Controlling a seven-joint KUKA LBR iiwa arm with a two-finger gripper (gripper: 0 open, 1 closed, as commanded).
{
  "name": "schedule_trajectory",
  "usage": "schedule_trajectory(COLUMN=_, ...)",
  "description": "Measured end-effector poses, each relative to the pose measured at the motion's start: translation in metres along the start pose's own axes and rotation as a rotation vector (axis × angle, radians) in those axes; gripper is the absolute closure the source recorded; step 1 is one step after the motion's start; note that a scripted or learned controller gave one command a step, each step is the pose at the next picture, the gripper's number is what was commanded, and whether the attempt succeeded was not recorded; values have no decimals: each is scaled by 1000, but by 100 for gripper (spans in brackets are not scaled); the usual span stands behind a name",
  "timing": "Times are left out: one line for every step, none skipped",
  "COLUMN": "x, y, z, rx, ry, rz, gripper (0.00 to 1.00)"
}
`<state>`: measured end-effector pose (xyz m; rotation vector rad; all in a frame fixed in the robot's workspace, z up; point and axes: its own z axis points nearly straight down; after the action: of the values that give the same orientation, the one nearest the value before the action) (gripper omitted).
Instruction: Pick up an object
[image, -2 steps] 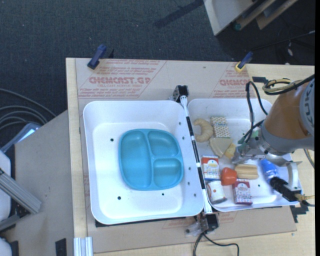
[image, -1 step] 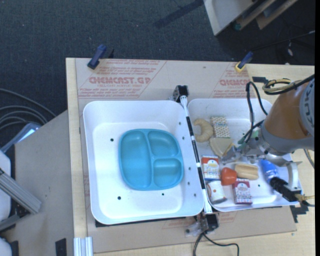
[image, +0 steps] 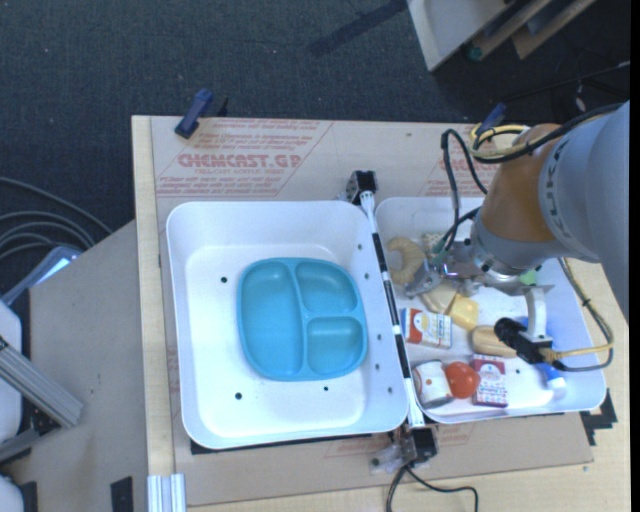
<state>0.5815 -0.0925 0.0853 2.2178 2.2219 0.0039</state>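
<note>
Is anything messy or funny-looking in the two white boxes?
Nothing looks broken or spilled. The right bin is a jumble of small toy foods heaped together, while the left bin holds one blue divided plate lying flat.

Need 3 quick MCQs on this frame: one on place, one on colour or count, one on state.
1. Where does the light blue plastic divided plate lie?
A. left white bin
B. right white bin
C. on the wooden bench

2. How many compartments does the plate have?
A. two
B. three
C. five

3. Where is the grey arm with the orange band?
A. over the left bin
B. parked off the bench
C. reaching down over the right bin

Answers:
1 A, the plate sits mid-floor in the left bin.
2 B, its ridges part three sections.
3 C, its wrist hangs above the right bin's clutter.
</note>
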Motion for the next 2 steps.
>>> schedule_trajectory(x=-24, y=69, z=0, rx=3, ry=-1, rz=1, gripper=0)
schedule_trajectory(x=-4, y=80, z=4, rx=27, ry=-4, rz=1, gripper=0)
